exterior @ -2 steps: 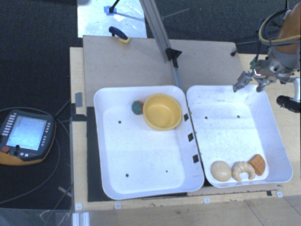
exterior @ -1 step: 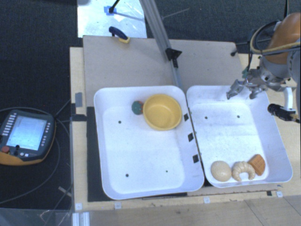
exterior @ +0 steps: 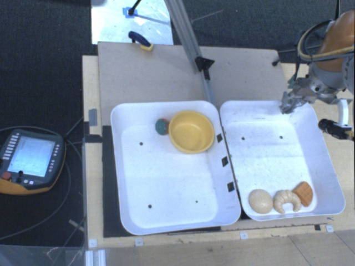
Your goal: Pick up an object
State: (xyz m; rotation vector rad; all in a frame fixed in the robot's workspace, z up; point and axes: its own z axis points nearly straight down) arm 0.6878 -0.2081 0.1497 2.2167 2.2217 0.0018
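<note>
Yellow bowl (exterior: 191, 131) sits near the far edge of the left bin (exterior: 166, 204), with a small dark green ball (exterior: 161, 126) touching its left side. In the right bin (exterior: 277, 148), along the near edge, lie a cream ball (exterior: 260, 201), a pale croissant (exterior: 287, 200) and an orange wedge (exterior: 303, 193) (all close together). The tool (exterior: 288, 105) hangs over the right bin's far rim, well apart from them; whether its tips are apart or together I cannot tell.

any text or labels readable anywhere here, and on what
None can be read.
Pendant: its lit screen and buttons are too blurred to read.
Bins, bowl and gripper: no lettering visible.
</note>
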